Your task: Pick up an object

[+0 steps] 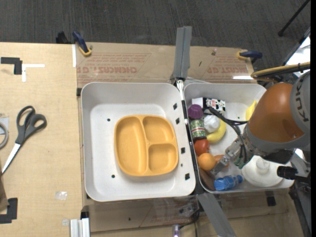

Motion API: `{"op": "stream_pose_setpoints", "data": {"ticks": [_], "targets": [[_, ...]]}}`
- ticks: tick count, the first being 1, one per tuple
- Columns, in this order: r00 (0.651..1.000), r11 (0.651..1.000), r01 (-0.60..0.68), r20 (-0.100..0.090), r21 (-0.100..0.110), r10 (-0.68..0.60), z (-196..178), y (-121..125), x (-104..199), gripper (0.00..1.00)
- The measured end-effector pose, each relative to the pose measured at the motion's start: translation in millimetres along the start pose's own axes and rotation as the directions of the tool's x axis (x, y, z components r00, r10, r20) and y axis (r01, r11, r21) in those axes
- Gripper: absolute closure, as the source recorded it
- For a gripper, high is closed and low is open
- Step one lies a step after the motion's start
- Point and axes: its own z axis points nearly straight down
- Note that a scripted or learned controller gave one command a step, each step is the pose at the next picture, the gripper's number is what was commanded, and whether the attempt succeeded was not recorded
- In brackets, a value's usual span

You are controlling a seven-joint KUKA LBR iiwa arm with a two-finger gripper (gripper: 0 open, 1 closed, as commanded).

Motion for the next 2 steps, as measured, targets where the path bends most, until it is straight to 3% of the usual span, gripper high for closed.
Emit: {"op": "stream_pose_setpoints", "data": {"ticks": [1,2], "targets": [[0.998,0.998,-0.055,0.0,-0.001,0.055,-0.1,-2.5,-1.6,0.0],[0.972,0.973,-0.233,-0.001,0.001,0.233,0.6,-4.4,4.9,0.0]]}}
